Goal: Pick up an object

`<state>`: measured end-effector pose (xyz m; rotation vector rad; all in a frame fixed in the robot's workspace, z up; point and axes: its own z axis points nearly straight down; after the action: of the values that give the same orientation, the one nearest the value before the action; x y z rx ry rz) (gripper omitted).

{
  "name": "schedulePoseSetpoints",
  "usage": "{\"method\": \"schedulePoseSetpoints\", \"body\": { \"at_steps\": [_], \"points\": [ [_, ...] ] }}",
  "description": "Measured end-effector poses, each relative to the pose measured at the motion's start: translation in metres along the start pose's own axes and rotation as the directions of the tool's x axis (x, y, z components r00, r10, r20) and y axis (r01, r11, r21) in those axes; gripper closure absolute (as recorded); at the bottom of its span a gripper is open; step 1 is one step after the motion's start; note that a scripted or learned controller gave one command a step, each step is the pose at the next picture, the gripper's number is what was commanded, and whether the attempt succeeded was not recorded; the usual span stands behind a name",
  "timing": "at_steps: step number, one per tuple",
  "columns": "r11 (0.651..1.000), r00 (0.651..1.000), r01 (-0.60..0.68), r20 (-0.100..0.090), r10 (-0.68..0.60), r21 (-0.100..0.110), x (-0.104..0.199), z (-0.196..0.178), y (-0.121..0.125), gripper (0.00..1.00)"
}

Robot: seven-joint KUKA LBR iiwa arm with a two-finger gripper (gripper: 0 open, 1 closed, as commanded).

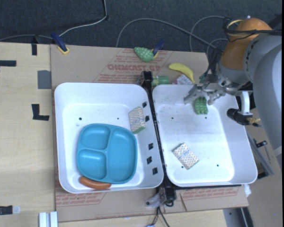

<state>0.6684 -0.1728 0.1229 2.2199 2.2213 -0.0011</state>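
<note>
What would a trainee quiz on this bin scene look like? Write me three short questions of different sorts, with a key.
1. True or false: the blue divided plate lies in the right bin.
2. Multiple choice: the small green object below the gripper is in A) the left bin, B) the right bin, C) on the cardboard outside both bins.
3. Fill in: the orange sausage-shaped item lies at the plate's ____ edge.

Key: 1. False, it lies in the left bin. 2. B. 3. Near (bottom-left in the camera view).
</note>
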Motion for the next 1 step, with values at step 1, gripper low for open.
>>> {"method": "schedulePoseSetpoints", "body": {
  "at_steps": [1],
  "points": [
    [1.000, 1.000, -0.003, 0.008, 0.003, 0.002, 0.0085, 0.0323, 0.0004, 0.00]
  ]
}}
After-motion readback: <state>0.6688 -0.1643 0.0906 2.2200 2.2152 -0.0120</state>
